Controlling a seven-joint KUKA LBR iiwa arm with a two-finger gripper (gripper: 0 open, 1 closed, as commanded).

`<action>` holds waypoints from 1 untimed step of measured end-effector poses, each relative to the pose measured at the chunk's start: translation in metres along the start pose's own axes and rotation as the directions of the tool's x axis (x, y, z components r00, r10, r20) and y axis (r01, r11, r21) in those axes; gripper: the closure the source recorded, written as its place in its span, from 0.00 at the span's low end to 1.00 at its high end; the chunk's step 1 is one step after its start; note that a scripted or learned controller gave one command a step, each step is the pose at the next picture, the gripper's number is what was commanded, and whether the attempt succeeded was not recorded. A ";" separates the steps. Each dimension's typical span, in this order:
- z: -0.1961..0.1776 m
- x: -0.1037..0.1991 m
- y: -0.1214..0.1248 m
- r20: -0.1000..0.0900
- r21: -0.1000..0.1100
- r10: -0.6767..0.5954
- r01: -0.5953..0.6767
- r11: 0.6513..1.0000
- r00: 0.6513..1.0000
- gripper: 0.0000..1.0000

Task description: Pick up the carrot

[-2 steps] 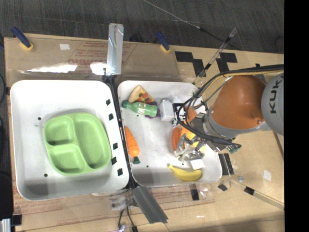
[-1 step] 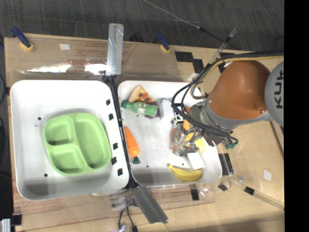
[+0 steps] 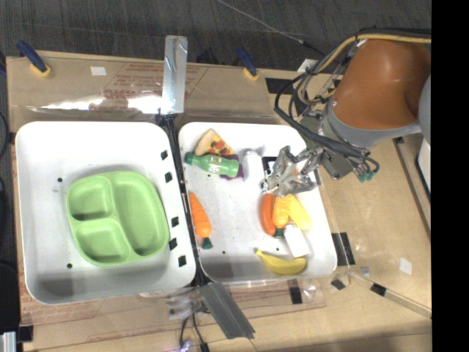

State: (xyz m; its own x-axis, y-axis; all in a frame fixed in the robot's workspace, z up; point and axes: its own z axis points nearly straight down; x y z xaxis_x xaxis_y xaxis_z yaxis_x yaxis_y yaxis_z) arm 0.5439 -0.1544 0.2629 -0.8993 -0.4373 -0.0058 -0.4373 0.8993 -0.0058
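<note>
- Approach step: the gripper [image 3: 287, 180] hangs over the right bin [image 3: 242, 262], at its 2 o'clock side, above an orange vegetable [image 3: 268, 213] and a corn cob [image 3: 295, 210].
- How far its claw is spread I cannot tell, nor any catch.
- The carrot [image 3: 199, 216] lies by the bin's 9 o'clock wall, well apart.
- Next, I judge: travel toward 9 o'clock, then descend.

Bright even light, soft shadows, slight blur

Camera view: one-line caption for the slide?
Gripper above the right bin, near the corn; the carrot lies by the bin's left wall; green tray in left bin.
</note>
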 end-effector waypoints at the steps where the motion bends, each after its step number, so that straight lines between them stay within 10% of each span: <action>1: -0.017 0.031 0.009 -0.005 -0.006 -0.098 0.098 0.995 0.995 1.00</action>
State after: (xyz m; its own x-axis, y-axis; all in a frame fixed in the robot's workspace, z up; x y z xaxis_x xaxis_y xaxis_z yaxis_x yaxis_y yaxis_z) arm 0.5122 -0.1596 0.2794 -0.8519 -0.5237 -0.0001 -0.5237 0.8519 -0.0006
